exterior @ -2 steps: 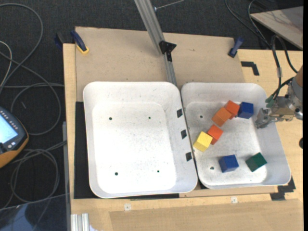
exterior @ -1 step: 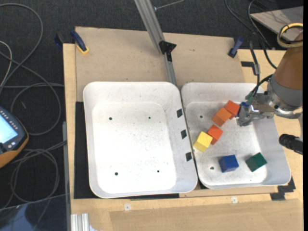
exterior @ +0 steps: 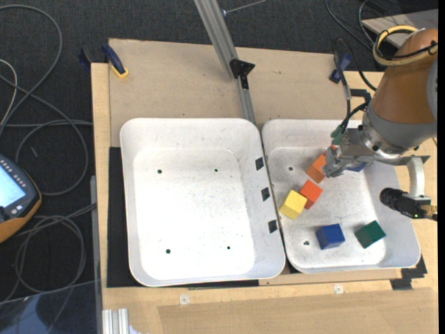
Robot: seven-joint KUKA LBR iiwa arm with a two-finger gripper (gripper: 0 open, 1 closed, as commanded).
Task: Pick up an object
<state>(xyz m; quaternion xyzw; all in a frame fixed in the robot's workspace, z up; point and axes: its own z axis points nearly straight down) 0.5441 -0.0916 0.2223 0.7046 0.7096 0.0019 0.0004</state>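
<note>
In the right white bin (exterior: 410, 255) lay small cubes: a yellow block (exterior: 293, 204) touching an orange block (exterior: 311, 192), a second orange block (exterior: 318, 167), a blue block (exterior: 330, 236) and a green block (exterior: 370, 234).

Bright, even overhead light — soft shadows, white bins (exterior: 188, 134) slightly glary, focus sharp.

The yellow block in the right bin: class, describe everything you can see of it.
The yellow block is a small cube, plain and matte, maybe wood or foam. It rests on the floor of the right bin near the left wall, turned diagonally. Its upper right edge touches an orange block. The gripper is apart, farther back.
</note>
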